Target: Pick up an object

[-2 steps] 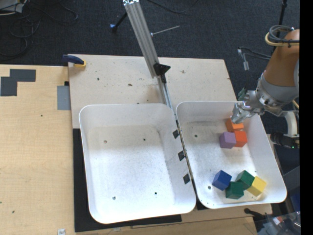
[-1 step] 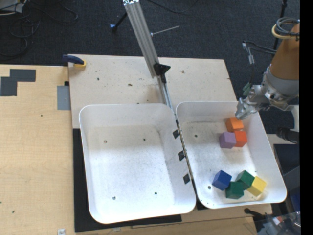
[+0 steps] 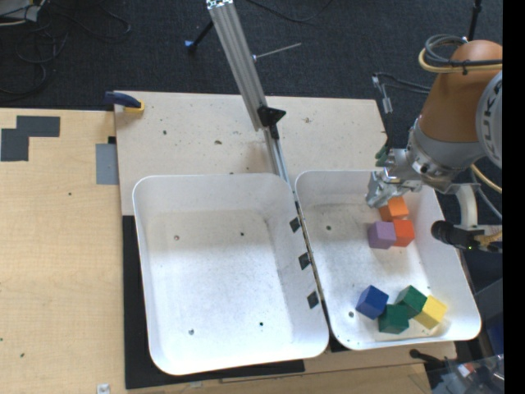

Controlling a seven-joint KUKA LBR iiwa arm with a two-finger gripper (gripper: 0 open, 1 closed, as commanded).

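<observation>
While the arm (image 3: 459,97) reaches in from the right, the pincer (image 3: 384,189) sits low over the far part of the right bin (image 3: 344,220), directly above a small orange block (image 3: 396,208). Whether the pincer is spread or pressed together cannot be told, and no block is visibly gripped.

Block positions in the right bin:
- The small orange block lies just under the pincer tip, touching or nearly touching it.
- A red-orange cube (image 3: 404,232) lies just beside and nearer the camera than the small orange block.
- A purple cube (image 3: 381,235) touches the left side of the red-orange cube.
- A blue cube (image 3: 372,300), a dark green cube (image 3: 394,318), a second green cube (image 3: 413,299) and a yellow cube (image 3: 432,312) form a tight cluster at the near right corner, well apart from the pincer.

The left bin (image 3: 164,212) adjoins the right bin on the counter (image 3: 197,130). A slanted aluminium rail (image 3: 240,56) rises from behind the bins.
</observation>
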